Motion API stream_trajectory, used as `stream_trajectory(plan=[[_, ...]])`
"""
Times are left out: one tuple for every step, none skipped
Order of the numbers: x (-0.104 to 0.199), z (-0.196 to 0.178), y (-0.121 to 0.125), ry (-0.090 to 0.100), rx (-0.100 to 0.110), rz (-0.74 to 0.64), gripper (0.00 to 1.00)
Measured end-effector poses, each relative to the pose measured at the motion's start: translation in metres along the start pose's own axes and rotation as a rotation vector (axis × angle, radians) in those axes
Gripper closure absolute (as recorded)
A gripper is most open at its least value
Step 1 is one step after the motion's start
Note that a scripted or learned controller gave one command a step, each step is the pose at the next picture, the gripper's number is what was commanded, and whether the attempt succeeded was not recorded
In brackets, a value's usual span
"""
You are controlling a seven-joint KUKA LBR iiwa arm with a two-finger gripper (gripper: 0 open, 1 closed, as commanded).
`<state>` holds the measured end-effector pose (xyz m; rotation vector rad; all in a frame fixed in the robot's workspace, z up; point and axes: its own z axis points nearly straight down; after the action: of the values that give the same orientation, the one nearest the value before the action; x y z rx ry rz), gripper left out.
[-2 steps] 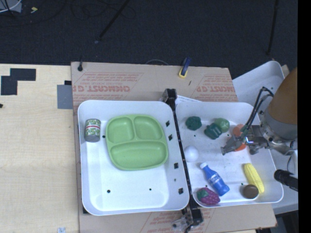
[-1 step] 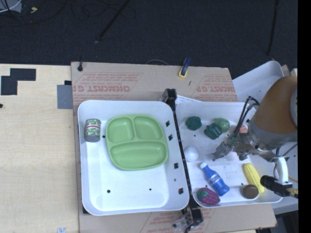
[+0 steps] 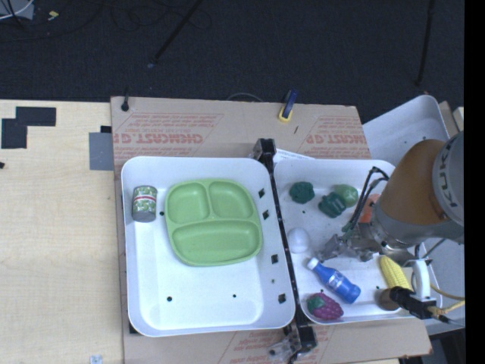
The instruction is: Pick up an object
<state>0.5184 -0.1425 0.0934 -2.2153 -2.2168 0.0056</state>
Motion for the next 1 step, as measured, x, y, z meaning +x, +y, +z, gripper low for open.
stream_trajectory(plan=[[-0.0023,-0.0129,0.0006,0.0,-0.003,0.007,1.0]])
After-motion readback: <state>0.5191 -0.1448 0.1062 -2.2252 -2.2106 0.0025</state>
